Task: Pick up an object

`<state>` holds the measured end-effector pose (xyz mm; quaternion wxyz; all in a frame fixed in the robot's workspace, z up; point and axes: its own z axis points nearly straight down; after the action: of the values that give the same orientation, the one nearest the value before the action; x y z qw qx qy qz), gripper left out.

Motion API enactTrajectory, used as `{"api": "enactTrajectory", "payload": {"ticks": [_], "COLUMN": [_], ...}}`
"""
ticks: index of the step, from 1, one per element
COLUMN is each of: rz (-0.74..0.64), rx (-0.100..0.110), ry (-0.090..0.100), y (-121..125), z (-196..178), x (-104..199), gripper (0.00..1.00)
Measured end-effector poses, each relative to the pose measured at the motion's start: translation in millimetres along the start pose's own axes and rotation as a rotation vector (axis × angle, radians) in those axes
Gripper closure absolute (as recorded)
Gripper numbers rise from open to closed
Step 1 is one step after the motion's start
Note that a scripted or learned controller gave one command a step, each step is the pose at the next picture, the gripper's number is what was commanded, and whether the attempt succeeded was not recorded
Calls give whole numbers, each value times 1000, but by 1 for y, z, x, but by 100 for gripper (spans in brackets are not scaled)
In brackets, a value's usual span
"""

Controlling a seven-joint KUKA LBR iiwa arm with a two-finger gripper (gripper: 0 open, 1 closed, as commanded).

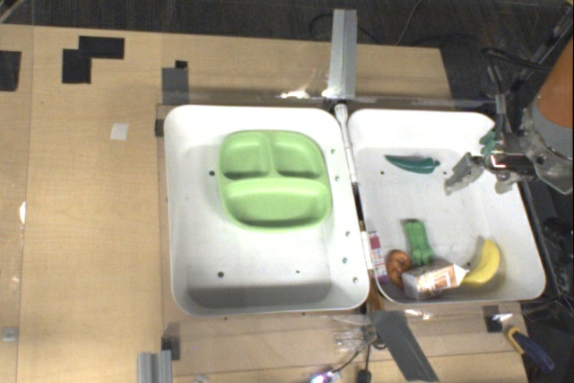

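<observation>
The arm comes in from the right, w/ the tool [480,168] hanging over the right bin [448,123], near its right wall. One grey finger [459,174] pokes out to the left and a second piece shows by the wrist, w/ a gap between them, so I'd call it spread fairly wide. Nothing sits in that gap, so it's carrying nothing.

Nearest thing to it is the dark green pepper-shaped toy [413,162], lying on the bin floor just to the tool's left, towards the back of the bin. Its long axis runs left-right, w/ the pointed tip towards the divider and the blunt end nearest the tool. I'd guess that's the target: a short shift left plus a drop would do it, w/ the fingers closing across the narrow width.

The rest sits well apart at the front of the bin: banana [485,263] in the front right corner, a small carton [431,280] touching it, a green ridged toy [416,239] and something reddish-brown [397,261] beside that.

Left bin [193,193] holds a green divided plate [273,178], far side from the arm.
</observation>
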<state>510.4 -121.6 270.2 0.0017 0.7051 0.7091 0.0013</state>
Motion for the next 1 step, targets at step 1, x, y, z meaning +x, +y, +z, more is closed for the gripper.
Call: {"api": "enactTrajectory", "payload": {"ticks": [1], "rz": [-294], "rx": [2], "ry": [2], "y": [-22], "z": [167], "x": [24], "gripper": [0]}}
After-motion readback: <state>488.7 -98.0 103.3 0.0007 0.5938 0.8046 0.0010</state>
